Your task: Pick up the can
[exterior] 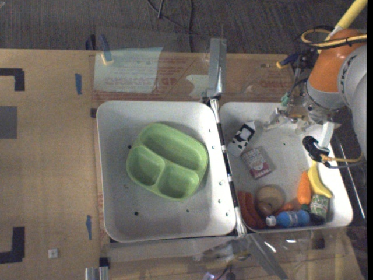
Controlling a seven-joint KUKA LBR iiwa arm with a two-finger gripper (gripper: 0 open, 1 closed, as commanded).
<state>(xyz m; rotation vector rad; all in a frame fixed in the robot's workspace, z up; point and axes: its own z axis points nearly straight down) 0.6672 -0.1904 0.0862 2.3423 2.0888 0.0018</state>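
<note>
We see a tan surface [46, 174] before dark carpet [70, 7]. In the right bin [341, 214], the red-and-white can [257, 162] lies flat, its long axis running near to far. We cannot tell the tool's [289, 114] state.

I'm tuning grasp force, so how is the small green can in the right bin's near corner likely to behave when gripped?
The can looks rigid and small, so probably light and firm under the fingers. Its round side may be slippery and apt to roll if knocked over. It is crowded by the banana, carrot and blue bottle, so neighbours will likely shift.
</note>
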